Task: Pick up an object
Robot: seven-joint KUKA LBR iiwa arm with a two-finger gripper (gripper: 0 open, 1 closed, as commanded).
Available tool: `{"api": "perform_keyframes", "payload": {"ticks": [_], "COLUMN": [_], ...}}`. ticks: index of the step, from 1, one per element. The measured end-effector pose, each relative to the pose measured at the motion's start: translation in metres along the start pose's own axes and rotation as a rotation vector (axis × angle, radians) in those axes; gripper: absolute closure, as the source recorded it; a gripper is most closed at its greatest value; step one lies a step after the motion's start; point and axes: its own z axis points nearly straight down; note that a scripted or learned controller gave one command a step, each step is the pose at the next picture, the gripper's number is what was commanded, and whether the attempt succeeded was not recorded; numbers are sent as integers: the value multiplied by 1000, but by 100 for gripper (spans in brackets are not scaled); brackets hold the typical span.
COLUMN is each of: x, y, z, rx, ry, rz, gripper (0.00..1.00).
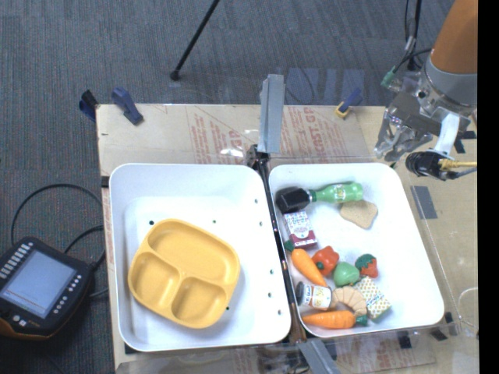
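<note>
The right bin (405, 209) holds several toy foods. Among them are a green bottle with a black cap (321, 195), a tan flat piece (359, 213), a small red carton (300, 230), two carrots (306, 266) (331, 319), a red pepper (327, 259), a green pepper (346, 273), a little jar (314, 294) and a checkered block (373, 299). My gripper (395, 148) hangs high over the bench just beyond the right bin's far right corner, apart from all of them. It looks open, with nothing between its fingers.
The left bin (125, 185) holds a yellow divided plate (184, 271). A grey upright post (271, 119) stands behind the seam between the bins. Blue clamps (125, 104) sit at the bench's far left edge. A teach pendant (35, 287) lies on the floor to the left.
</note>
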Motion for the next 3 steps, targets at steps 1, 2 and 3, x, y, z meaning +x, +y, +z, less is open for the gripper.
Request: {"api": "perform_keyframes", "payload": {"ticks": [1,2,3], "x": [85,84,84], "y": [-37,-36,-36], "z": [70,67,59], "rx": [9,5,8], "ry": [-3,-1,-3], "rz": [-81,-80,-83], "gripper": [100,0,100]}}
